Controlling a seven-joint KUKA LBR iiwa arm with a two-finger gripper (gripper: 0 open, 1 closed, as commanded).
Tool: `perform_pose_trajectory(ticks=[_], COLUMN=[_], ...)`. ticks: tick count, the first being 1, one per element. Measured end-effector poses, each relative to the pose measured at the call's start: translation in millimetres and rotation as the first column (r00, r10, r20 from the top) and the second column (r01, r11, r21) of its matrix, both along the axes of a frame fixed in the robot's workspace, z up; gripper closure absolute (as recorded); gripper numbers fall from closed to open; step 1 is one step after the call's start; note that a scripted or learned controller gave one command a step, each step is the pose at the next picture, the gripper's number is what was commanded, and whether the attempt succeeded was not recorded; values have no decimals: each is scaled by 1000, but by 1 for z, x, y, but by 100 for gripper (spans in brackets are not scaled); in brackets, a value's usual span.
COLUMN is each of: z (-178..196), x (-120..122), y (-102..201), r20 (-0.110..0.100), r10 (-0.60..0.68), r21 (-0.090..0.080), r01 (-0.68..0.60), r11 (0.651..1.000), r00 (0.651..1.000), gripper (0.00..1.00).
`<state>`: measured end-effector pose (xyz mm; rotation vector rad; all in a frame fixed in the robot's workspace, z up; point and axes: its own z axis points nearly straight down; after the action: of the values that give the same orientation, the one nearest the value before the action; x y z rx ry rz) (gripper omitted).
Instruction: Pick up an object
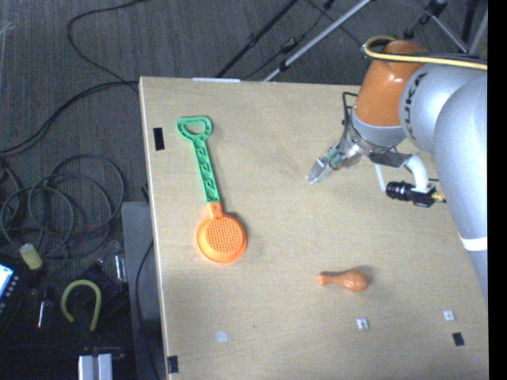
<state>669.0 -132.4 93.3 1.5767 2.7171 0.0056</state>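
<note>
- Camera view: a toy strainer (212,204) lies flat on the left part of the tan tabletop (277,307). It has a long green openwork handle with a loop at the far end and a round orange mesh head at the near end; the handle runs from the far left toward the middle, with the head nearer the camera.
- A small orange pear-shaped object (347,279) lies on its side on the near right part of the tabletop, its narrow neck pointing left and its rounder bulb to the right. It is well apart from the strainer and from the arm.
- The gripper (321,170) hangs over the far right part of the tabletop, tilted down and to the left, below the arm's orange band (382,93). Its fingers (317,172) look pale and close together, with nothing seen between them; whether they are parted or closed I cannot tell at this size.
- Both objects sit apart from the gripper, the pear-shaped one nearer to it than the strainer.
- Small dark and pale marks dot the tabletop edges, one black tab (158,138) near the strainer's loop; no writing on them can be read.
- Beside the tabletop, on the dark floor to the left, lie looped black cables (71,196) and a yellow-green curved piece (81,299).
</note>
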Motion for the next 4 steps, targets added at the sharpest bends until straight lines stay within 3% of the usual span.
perform_pose_trajectory(ticks=[1,2,3,4], z=[113,341,341,341], x=[-1,-15,-106,-176], y=[51,80,79,73], r20=[-3,-1,-2,-2], r10=[-326,-347,-300,-250], r21=[-4,-5,-5,-4], r01=[326,347,300,250], r11=[945,938,954,968], r00=[945,938,954,968], gripper=[100,100,100,100])
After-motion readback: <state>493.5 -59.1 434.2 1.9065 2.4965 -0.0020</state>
